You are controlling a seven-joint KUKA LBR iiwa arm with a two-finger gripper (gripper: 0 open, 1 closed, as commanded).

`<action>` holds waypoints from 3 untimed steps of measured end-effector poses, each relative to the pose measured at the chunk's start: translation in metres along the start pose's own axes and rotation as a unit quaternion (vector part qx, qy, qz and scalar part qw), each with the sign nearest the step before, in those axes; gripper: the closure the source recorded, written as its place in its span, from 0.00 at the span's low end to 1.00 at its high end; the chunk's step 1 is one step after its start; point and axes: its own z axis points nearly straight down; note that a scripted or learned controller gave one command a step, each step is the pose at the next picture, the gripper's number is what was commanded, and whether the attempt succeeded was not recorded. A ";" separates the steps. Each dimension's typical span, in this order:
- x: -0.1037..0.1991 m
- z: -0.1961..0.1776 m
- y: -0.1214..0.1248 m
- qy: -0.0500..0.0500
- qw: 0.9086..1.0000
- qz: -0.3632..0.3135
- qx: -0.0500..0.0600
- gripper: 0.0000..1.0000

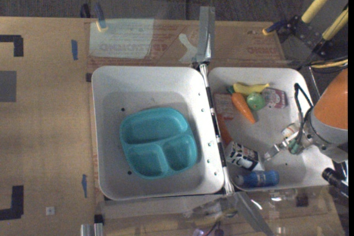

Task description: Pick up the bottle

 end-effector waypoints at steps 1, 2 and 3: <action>-0.001 0.000 -0.001 -0.001 1.000 0.001 0.000 0.00; -0.005 -0.010 -0.001 -0.008 1.000 0.003 -0.002 1.00; -0.001 -0.010 0.000 -0.003 1.000 0.000 0.000 0.00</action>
